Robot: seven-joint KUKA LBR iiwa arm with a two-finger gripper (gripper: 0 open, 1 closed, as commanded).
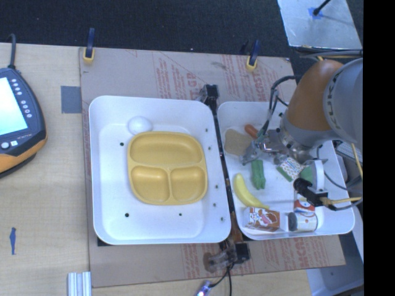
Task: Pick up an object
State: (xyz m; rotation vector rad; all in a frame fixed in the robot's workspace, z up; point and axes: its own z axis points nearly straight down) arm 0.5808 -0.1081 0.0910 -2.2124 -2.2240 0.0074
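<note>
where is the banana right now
The banana lies in the right bin, near its left wall, just left of the green object and above the small carton.

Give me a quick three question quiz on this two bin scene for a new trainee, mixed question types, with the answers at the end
1. True or false: the yellow divided plate lies in the left bin.
2. Which item lies nearest the banana? A) green vegetable B) white egg C) handheld controller
3. Fill in: the gripper hangs over the ____ bin.

Key: 1 true. 2 A; the green vegetable lies just beside the banana in the right bin. 3 right.
</note>
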